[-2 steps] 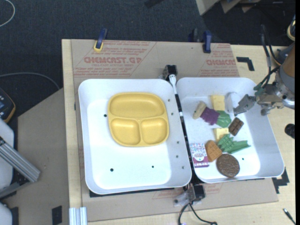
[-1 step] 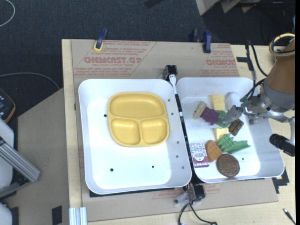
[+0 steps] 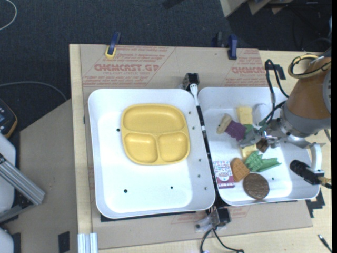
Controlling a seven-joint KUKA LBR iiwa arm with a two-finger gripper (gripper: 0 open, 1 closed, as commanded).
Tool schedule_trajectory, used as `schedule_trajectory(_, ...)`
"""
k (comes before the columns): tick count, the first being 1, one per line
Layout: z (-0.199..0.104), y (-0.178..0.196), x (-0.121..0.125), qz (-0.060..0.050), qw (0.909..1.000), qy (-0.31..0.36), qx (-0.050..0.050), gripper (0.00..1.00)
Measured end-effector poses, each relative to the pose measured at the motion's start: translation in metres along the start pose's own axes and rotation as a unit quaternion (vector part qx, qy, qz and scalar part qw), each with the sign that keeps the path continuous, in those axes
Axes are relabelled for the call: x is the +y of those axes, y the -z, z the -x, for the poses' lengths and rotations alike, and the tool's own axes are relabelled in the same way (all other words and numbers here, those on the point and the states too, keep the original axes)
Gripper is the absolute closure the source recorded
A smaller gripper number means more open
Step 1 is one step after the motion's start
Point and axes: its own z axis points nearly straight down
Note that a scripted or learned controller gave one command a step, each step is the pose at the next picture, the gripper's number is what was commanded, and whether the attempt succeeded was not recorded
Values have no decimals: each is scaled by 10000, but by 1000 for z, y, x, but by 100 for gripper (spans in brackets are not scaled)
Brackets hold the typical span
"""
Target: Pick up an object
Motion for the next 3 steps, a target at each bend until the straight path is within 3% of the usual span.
schedule_trajectory(1,-1,-14,0,-1,10000,8,-9,0)
schedule_trajectory(2,0,-3,1,18,10000,3,-16,100)
schedule_trajectory(3,5,61,4,59,10000,9,-35,100)
